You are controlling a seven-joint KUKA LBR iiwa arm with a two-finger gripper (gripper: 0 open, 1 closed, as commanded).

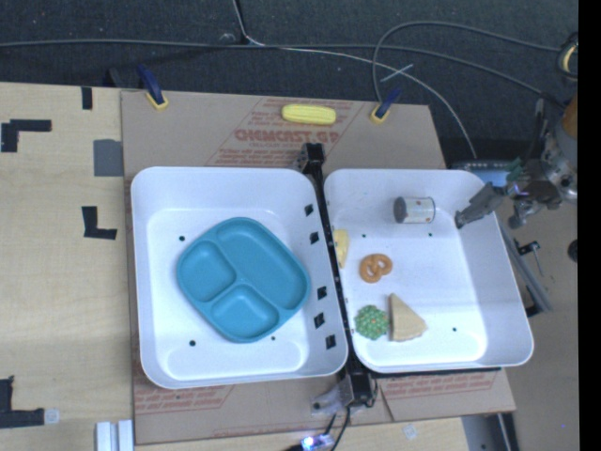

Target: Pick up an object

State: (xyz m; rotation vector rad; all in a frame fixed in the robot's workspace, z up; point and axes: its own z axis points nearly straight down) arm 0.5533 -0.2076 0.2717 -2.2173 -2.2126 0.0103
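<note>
A small grey metal cylinder point(414, 209) lies on its side near the far wall of the right white bin point(493, 289), long axis running left-right. Just to its right, over the bin's right rim, hovers the gripper point(495, 205), fingers spread, holding nothing. A pretzel point(376, 268) lies nearer.

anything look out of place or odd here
One thing: a yellow banana-shaped object lies outside both bins, on the cardboard behind them. In the right bin, the grey cylinder lies on its side, and a pale yellow piece sits tight against the left wall. Nothing looks spilled or broken.
</note>
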